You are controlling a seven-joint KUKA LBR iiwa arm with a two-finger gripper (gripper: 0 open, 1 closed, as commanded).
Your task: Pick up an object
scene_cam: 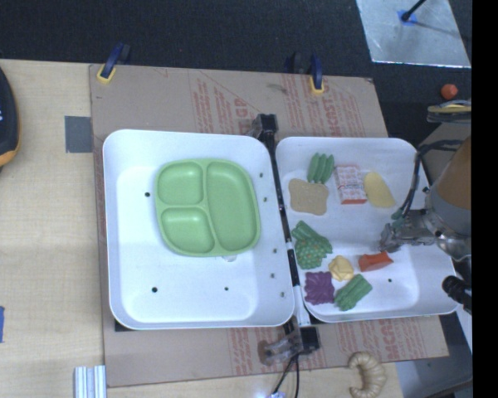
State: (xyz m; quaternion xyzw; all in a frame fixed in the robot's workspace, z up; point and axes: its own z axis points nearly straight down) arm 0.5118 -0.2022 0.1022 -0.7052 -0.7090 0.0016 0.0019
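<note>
Claw: the claw [392, 237] is down low in the right bin [402, 305], hanging just above and left of the red piece [375, 261]; whether it's spread or pressed together, I can't tell from here, it's a grey blur against white.

Nearest target: that red piece lies on the bin floor, just beside the tip, with nothing visibly pinched.

Neighbours: yellow lump [342, 268] sits just left of the red piece, green pod [353, 292] below it, purple cluster [319, 287] further left.

Far pile: tan toast-shaped piece [308, 196], green beans [320, 167], red-and-white packet [349, 183] and yellow lemon shape [379, 190] up along the bin's far side, well apart from the tip.

Left bin: the left bin [133, 222] holds a green divided plate [207, 206], away from the action.

Risk one: the tip looks off-centre from the red piece, so a close here could clip its edge and flick it away, I reckon.

Risk two: the piece is low and flat, so a shallow descent may close on air.

Risk three: the bin's right wall is near the arm [452, 197]; a nudge might shove the bin across the table [41, 222].

Risk four: cables by the wrist could snag, perhaps.
</note>
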